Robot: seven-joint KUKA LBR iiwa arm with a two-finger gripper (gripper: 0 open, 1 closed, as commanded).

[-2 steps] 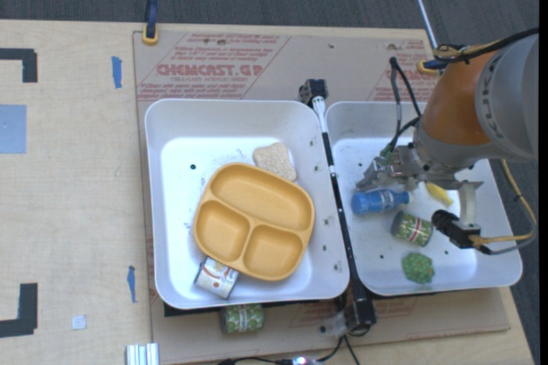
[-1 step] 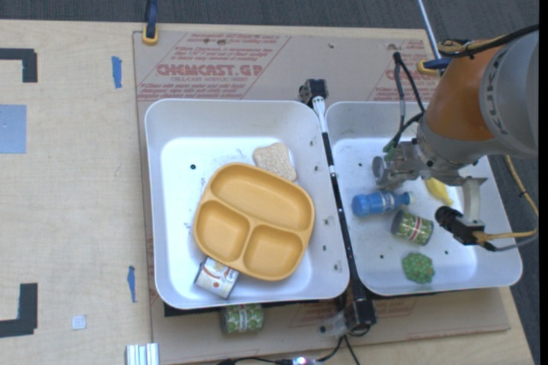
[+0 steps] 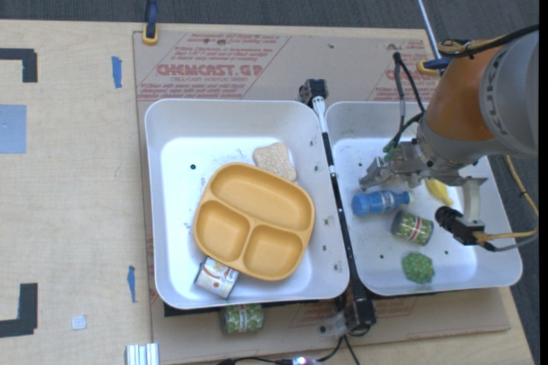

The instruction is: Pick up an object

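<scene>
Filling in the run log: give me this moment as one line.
arm: over right bin | claw: above blue bottle | held: nothing seen | nearby: can, green ball | left bin: yellow tray

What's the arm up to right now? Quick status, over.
Gripper low in right bin, beside blue bottle. Nothing seen gripped. Green can, yellow item crowd close.

brown cardboard sheet (image 3: 257,63) under the bins | red print "CHEMCAST GP" | smaller red lines around it unreadable
</scene>
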